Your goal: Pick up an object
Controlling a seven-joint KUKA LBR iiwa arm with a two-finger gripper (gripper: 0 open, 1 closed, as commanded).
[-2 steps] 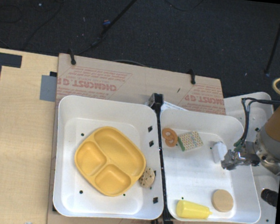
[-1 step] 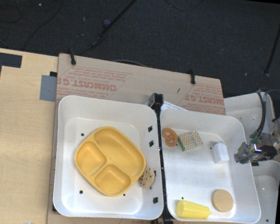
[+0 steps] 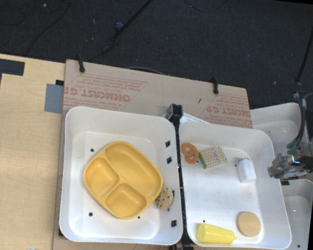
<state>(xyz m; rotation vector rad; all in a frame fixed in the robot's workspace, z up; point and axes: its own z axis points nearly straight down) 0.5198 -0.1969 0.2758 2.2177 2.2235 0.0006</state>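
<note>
The gripper (image 3: 288, 164) sits just outside the right bin's (image 3: 279, 159) rim, its grip unreadable, the bin's middle floor bare.

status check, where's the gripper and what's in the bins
Gripper at right bin's right rim, holding nothing seen. Right bin: white block, wooden disc, yellow cone. Left bin: yellow divided plate.
</note>
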